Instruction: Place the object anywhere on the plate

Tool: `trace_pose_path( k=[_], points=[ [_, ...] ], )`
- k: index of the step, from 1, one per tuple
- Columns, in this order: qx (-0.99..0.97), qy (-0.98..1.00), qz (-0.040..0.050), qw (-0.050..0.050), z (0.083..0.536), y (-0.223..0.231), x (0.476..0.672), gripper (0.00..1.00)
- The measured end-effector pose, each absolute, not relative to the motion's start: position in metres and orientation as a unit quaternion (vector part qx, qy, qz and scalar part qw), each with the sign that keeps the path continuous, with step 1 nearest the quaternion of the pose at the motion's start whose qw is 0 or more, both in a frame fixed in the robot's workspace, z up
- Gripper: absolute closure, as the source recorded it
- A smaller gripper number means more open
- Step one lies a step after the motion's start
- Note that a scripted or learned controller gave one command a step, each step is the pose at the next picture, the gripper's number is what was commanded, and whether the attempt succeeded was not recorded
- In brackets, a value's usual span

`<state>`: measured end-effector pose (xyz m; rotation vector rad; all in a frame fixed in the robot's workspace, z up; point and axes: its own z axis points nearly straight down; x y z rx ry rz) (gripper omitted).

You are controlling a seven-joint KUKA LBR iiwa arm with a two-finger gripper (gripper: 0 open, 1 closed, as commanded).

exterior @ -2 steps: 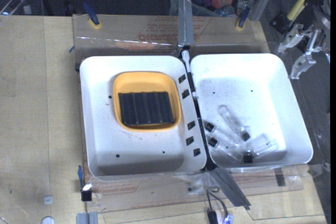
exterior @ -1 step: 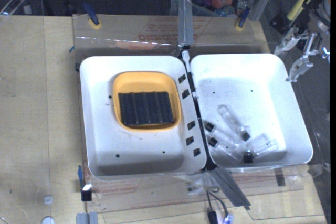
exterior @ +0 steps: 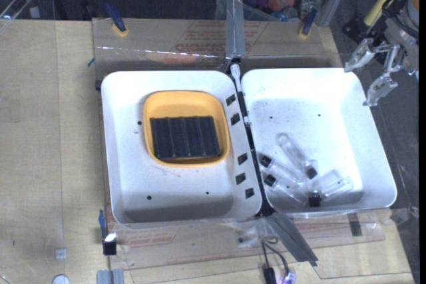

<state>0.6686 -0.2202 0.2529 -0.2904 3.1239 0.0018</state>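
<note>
The clear plastic objects (exterior: pixel 303 173) at the lower middle of the right bin (exterior: pixel 346 86) are hard to tell apart against the white. The gripper (exterior: pixel 374 71) hangs at the upper right of the frame, over that bin's far corner, fingers spread and holding nothing; the arm is cut off by the frame edge. The plate (exterior: pixel 184 103), yellow with a dark ribbed centre, lies in the left bin (exterior: pixel 123 143)
</note>
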Motion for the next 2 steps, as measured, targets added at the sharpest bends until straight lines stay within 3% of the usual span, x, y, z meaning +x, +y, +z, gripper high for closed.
trace_pose_path(
  k=[2],
  points=[
    [-0.243, 0.97, -0.0003, 0.004, 0.2552, -0.2201, 0.6689, 0.0]
  ],
)
